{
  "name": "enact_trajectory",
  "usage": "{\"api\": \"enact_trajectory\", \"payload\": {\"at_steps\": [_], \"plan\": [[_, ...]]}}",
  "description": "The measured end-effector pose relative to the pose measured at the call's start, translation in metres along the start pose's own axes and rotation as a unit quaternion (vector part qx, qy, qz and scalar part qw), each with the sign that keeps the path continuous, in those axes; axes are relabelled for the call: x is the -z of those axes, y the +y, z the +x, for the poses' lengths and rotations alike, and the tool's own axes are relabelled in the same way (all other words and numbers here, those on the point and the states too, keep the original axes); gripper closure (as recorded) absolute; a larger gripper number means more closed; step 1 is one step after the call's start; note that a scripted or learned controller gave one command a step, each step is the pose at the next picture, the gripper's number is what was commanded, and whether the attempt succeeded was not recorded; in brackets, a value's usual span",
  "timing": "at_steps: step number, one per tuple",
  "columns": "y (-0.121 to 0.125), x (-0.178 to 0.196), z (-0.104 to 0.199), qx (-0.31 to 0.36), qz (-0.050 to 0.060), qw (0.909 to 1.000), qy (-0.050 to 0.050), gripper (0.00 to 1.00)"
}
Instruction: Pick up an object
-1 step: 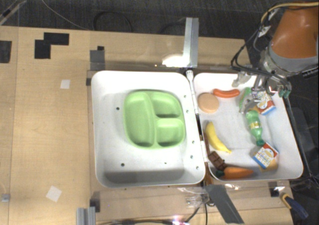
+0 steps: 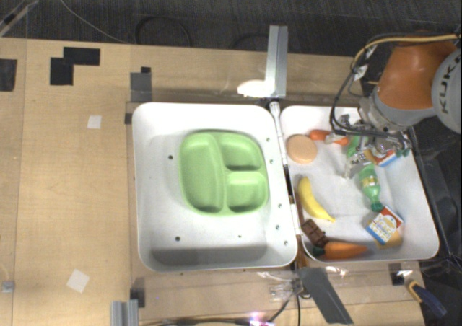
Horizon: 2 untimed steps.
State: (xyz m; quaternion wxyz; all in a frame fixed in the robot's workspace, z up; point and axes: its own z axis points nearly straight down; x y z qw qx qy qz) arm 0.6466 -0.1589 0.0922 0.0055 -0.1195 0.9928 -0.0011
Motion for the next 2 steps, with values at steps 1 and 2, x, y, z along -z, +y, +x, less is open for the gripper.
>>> {"api": "enact_trajectory", "payload": {"at_steps": [1,2], "plan": [[-0.011,-0.005,-0.008,0.028,-0.004,0.9996,0.009,0.00],[-0.011,-0.003,0.038,-0.001,0.000,1.0000,0.000,0.00]]}}
